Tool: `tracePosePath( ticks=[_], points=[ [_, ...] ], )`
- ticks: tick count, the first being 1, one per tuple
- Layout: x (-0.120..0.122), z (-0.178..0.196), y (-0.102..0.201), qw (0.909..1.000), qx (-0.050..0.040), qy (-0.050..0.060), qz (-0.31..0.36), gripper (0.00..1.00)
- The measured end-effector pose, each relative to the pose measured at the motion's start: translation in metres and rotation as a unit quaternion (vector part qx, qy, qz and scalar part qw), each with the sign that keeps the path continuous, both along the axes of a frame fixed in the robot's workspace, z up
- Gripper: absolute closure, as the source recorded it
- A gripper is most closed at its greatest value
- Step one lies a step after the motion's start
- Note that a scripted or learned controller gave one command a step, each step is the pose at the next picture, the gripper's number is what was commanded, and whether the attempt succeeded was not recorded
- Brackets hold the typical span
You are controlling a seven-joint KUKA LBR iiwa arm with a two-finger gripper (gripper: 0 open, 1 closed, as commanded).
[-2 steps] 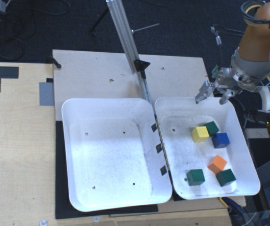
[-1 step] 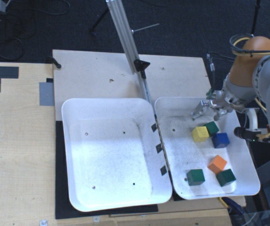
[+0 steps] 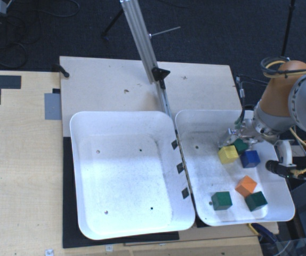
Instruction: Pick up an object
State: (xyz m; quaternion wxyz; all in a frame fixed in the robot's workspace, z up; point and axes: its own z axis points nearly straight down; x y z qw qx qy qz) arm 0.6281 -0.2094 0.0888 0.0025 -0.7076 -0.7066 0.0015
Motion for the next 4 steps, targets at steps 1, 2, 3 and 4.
tracePosePath(
  ticks=[1, 2, 3, 4],
  points=[
    [-0.015, 0.002, 0.03, 1.0, -0.0002, -0.001, 0.002, 0.0],
    [-0.035, 0.002, 0.066, 1.0, -0.0003, -0.002, 0.002, 0.0],
    [-0.038, 0.002, 0.06, 1.0, 0.0001, -0.002, 0.001, 0.0],
    [-0.038, 0.013, 0.058, 1.0, 0.0001, -0.003, -0.002, 1.0]
  ],
)
